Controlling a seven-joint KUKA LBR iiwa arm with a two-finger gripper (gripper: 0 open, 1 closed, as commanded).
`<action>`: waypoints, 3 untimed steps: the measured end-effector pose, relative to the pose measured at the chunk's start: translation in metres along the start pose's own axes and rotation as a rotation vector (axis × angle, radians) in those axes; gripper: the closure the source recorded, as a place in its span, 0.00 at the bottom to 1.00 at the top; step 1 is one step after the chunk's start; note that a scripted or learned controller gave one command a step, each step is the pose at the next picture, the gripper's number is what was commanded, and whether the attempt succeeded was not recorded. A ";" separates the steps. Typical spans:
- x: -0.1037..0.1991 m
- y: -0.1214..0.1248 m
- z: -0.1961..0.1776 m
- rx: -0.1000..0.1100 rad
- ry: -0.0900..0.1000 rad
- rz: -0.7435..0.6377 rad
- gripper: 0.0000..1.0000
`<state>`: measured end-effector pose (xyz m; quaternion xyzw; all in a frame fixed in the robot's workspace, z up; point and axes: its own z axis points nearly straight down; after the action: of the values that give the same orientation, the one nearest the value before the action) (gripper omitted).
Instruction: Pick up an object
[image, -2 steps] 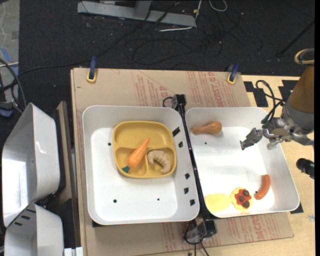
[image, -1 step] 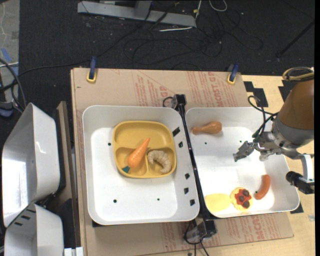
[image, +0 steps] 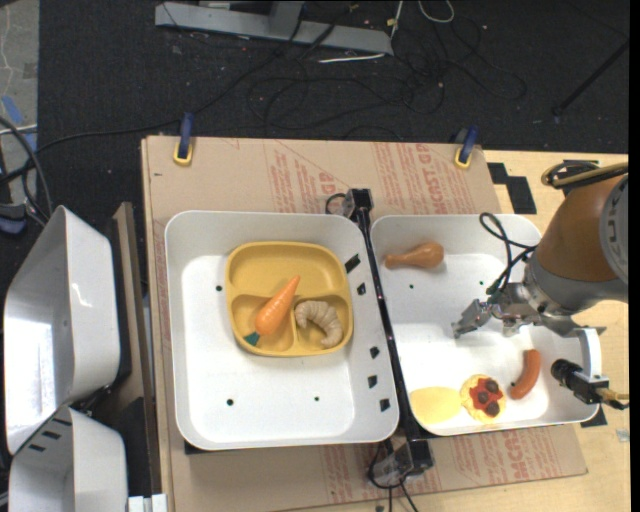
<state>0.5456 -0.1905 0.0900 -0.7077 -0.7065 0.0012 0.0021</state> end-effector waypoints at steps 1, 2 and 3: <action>0.000 0.002 -0.013 -0.005 -0.002 0.000 1.00; 0.010 0.005 -0.066 -0.010 -0.003 -0.006 1.00; 0.016 0.008 -0.128 -0.012 -0.004 -0.006 1.00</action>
<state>0.5547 -0.1749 0.2180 -0.7055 -0.7087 -0.0017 -0.0034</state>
